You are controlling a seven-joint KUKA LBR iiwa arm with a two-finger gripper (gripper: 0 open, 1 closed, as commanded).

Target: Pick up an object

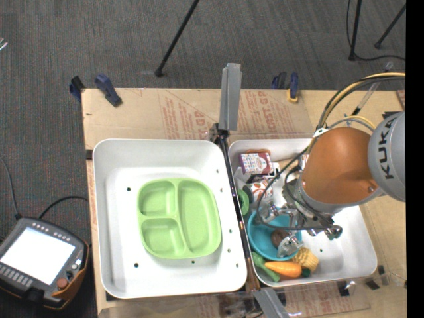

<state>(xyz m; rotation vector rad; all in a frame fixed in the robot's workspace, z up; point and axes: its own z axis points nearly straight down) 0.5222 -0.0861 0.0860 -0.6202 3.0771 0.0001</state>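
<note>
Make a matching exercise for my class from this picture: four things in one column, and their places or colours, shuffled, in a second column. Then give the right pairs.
Things:
1. divided plate
2. toy carrot
3. blue bowl
4. purple packet

Places and colours:
A. orange, at the near edge of the right bin
B. at the far end of the right bin
C. light green, in the middle of the left bin
D. in the right bin, just below the gripper

Pairs: 1-C, 2-A, 3-D, 4-B
</note>
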